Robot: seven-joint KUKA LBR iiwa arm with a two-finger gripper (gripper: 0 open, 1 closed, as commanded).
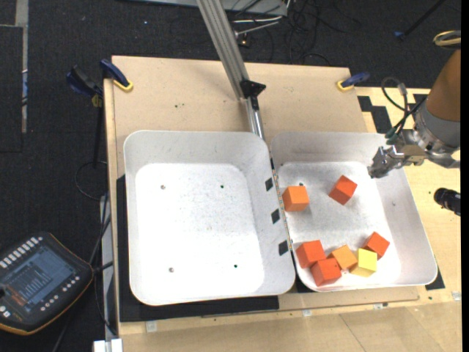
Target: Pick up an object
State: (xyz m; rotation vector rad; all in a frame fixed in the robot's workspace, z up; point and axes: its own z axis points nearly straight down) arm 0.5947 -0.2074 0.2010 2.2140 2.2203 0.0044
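Six small blocks lie in the right bin (410,218): five orange and one yellow. One orange block (295,197) sits near the bin's left wall, and a second (342,189) lies to its right, apart from it. The other four cluster at the near edge: three orange ones (311,252) (326,270) (377,243) and a lighter orange piece touching the yellow block (366,262). The gripper (382,163) hangs over the bin's right rim, and nothing shows between its fingers; how far they are parted cannot be made out. The left bin (146,152) stands alongside.
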